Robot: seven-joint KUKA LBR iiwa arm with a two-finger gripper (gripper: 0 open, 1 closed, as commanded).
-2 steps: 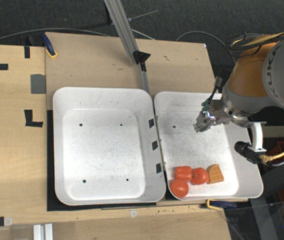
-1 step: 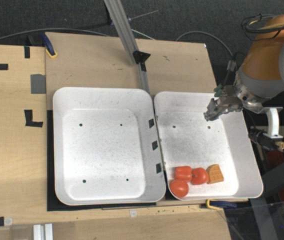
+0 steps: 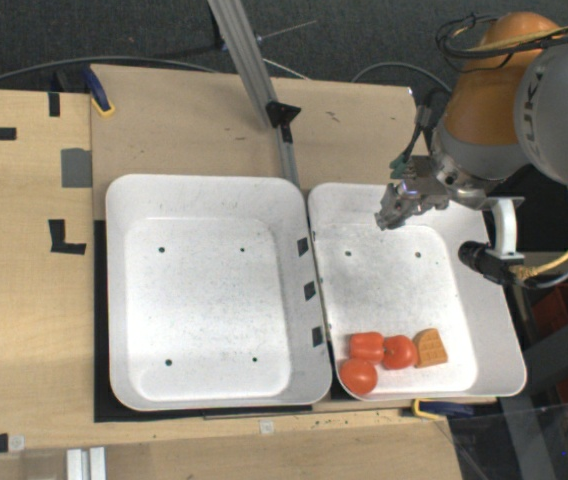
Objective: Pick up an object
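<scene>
Two shallow white bins sit side by side on a wooden bench [image 3: 194, 118]; the left bin [image 3: 204, 288] is the bigger one in the view, and the right bin [image 3: 394, 278] touches it along the middle, where a few small black clips are seen on the shared edge. One grey arm [image 3: 554, 98] with an orange band [image 3: 499, 58] comes in from the right; on its grey shell only the letters "UK" can be read, the remainder being cut off. A slanted grey metal pole [image 3: 249, 53] crosses the far part of the bench and ends near the far edge of the bins. The gripper [image 3: 396, 211] hangs over the far part of the right bin, near its far rim; it is small and dark, so I cannot tell how it is set, and nothing is seen in it. The objects lie well apart from it, in the near part of the right bin: three red tomato-like pieces [image 3: 376, 358] touching each other; just beside them on the right, a small orange waffle-like block [image 3: 430, 348]. Black tape marks [image 3: 59, 236] lie on the bench at the left.
</scene>
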